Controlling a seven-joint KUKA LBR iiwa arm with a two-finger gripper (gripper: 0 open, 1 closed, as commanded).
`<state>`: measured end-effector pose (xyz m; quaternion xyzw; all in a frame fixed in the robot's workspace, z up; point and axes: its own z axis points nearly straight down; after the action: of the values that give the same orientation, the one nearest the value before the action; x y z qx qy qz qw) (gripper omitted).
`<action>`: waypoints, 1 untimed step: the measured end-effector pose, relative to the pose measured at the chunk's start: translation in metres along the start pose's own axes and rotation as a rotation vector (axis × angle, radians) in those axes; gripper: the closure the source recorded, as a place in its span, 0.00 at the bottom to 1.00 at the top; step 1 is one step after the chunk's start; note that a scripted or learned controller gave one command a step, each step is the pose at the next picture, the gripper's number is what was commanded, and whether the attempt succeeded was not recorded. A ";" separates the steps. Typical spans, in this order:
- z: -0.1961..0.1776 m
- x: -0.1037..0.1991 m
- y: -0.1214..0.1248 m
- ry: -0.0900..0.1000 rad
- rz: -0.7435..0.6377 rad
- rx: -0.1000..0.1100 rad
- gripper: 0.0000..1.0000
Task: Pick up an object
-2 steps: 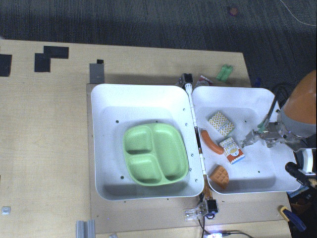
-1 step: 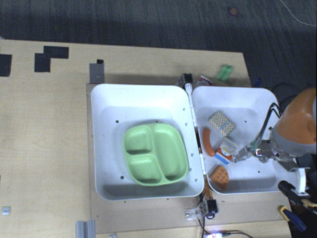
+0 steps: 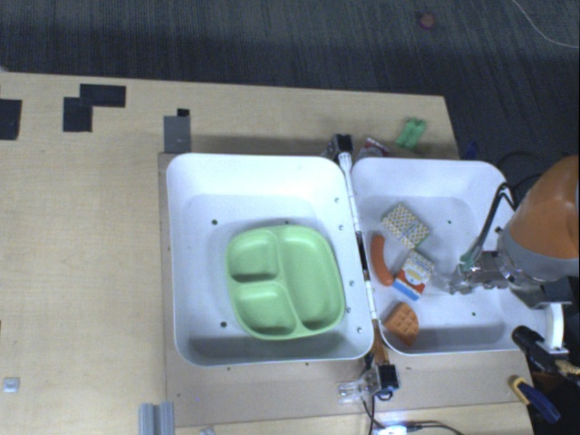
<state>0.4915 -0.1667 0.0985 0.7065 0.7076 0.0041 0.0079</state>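
The tool (image 3: 464, 277) hangs low in the right bin (image 3: 453, 181) — presumably hunting a pick; its state I cannot tell — small carton (image 3: 415, 275) just left.

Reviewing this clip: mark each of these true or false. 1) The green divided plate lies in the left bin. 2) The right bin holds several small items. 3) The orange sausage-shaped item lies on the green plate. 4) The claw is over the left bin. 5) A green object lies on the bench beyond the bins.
1) True: the green divided plate lies in the left bin.
2) True: the right bin holds several.
3) False: the orange sausage-shaped item lies in the right bin.
4) False: the claw is over the right bin.
5) True: the green object lies there.
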 end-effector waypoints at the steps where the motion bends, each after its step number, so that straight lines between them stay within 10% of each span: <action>1: 0.000 0.000 0.000 0.000 0.000 0.001 0.00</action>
<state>0.4914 -0.1667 0.0984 0.7065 0.7077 0.0040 0.0077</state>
